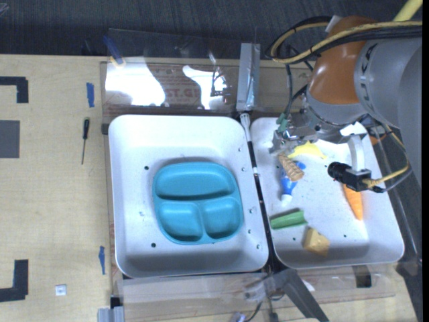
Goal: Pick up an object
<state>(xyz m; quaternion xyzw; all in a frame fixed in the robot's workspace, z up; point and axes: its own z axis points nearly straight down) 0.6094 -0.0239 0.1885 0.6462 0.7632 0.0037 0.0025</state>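
Tan block (316,240) at near edge; gripper (287,138) well beyond, above tube (290,177).

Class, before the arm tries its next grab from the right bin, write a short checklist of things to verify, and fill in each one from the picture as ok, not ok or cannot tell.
1. Things to pick lie in the right bin: ok. A green block, a tan chunk, a carrot and a blue-and-white tube are there.
2. Gripper is over the right bin: ok, near its far left corner.
3. Gripper holds nothing: cannot tell.
4. Green block has free space around it: ok.
5. Blue tray sits out of the way in the left bin: ok.
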